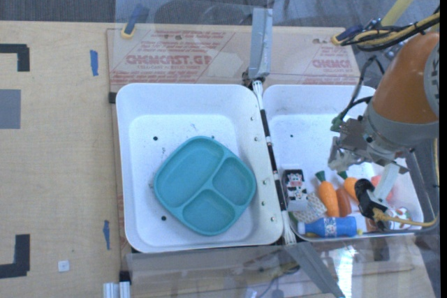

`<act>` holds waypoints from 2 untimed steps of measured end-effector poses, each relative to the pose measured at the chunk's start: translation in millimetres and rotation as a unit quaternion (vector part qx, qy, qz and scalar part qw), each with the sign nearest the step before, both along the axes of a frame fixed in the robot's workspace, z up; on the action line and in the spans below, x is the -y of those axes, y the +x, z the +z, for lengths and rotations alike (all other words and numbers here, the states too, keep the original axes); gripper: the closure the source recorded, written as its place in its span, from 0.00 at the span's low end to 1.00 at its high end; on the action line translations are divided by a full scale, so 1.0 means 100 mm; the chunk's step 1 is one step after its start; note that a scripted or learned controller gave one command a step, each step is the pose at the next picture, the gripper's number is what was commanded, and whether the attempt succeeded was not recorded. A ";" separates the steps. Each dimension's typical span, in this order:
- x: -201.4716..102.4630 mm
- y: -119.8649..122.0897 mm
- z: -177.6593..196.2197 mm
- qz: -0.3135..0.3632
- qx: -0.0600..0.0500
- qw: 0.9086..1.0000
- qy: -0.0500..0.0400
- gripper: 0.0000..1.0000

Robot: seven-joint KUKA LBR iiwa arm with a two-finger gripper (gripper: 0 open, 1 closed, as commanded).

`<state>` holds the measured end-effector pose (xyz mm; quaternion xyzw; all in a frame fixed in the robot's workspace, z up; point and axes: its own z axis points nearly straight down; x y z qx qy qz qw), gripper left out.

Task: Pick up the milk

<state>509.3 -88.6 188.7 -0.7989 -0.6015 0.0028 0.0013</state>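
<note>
The milk is a small white carton with black and red print. It lies at the near left of the right bin, close to the wall between the two bins. My gripper hangs over the middle of that bin, to the right of the carton and a little farther back, apart from it. The wrist and the orange band sit above the gripper and hide its underside.
Beside the carton lie an orange carrot, another orange piece and a blue bottle along the near wall. A white and red item lies at the right. The left bin holds a teal divided plate.
</note>
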 end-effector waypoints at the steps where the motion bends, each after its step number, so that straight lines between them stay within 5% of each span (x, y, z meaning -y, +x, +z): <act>1: -0.77 0.41 1.00 -0.102 0.001 0.995 -0.001 1.00; 2: -0.96 -0.04 0.87 -0.216 -0.001 0.976 -0.002 1.00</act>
